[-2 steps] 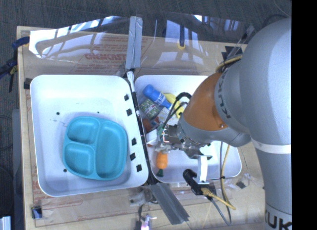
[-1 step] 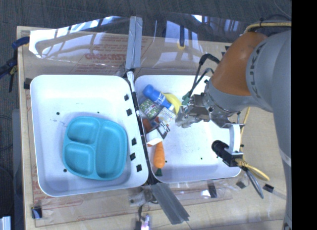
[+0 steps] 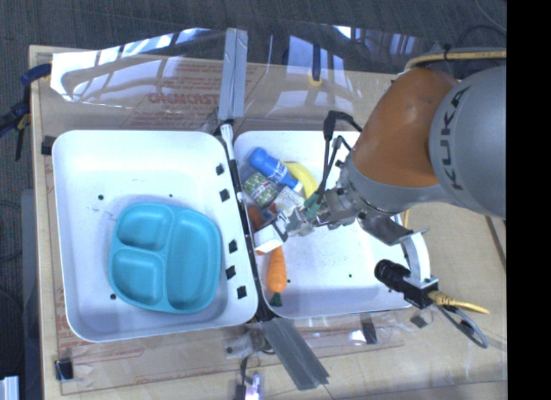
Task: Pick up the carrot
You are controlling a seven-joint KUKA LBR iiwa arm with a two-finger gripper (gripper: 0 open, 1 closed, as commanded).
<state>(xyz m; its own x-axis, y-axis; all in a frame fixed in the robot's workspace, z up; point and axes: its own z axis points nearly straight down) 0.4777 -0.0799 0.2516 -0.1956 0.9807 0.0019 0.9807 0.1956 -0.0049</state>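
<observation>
carrot [image 3: 275, 273] at 7 o'clock in right bin [image 3: 344, 304] | pincer [image 3: 297, 218] at 1 o'clock of it, grip state unreadable

Tabletop [image 3: 129, 89] carries two white bins: left bin [image 3: 77, 166], right bin [image 3: 344, 299] touching its right side.

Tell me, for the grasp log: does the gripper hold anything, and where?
Nothing visibly held: the small orange carrot lies apart in the white bin, below the gripper.

the carrot [image 3: 275, 271] lies in the right bin [image 3: 344, 308], a divided plate [image 3: 165, 256] in the left bin [image 3: 86, 175].
</observation>
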